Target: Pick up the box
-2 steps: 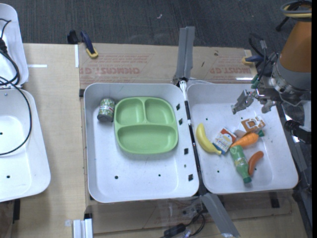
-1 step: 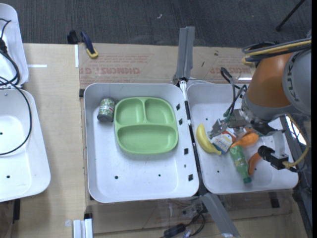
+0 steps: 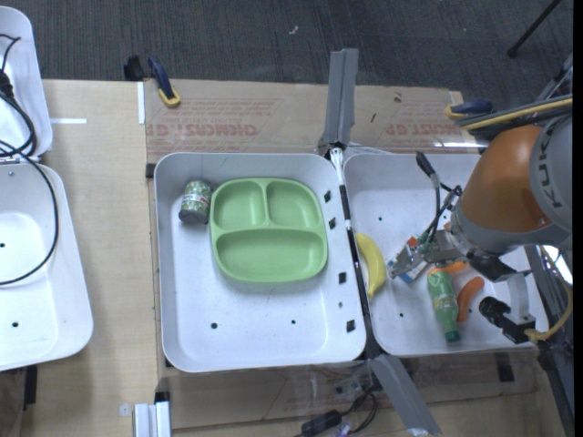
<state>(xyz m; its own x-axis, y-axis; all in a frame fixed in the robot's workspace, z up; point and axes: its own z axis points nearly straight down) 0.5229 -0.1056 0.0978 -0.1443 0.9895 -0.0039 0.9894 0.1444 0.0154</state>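
Note:
My gripper (image 3: 412, 260) reaches down into the right bin (image 3: 401, 185), just right of a yellow banana (image 3: 371, 262). A small object with blue and red markings (image 3: 402, 265) lies right at the gripper's tip; it is too small and too covered to tell whether it is the box. The arm's orange band (image 3: 506, 189) hangs above the bin's right side and hides part of the floor there.
A green bottle (image 3: 444, 304) and an orange carrot-like piece (image 3: 469, 294) lie just right of the gripper. The left bin (image 3: 255, 335) holds a green divided plate (image 3: 269, 228) and a small can (image 3: 194, 201). A grey divider (image 3: 342, 98) stands between the bins.

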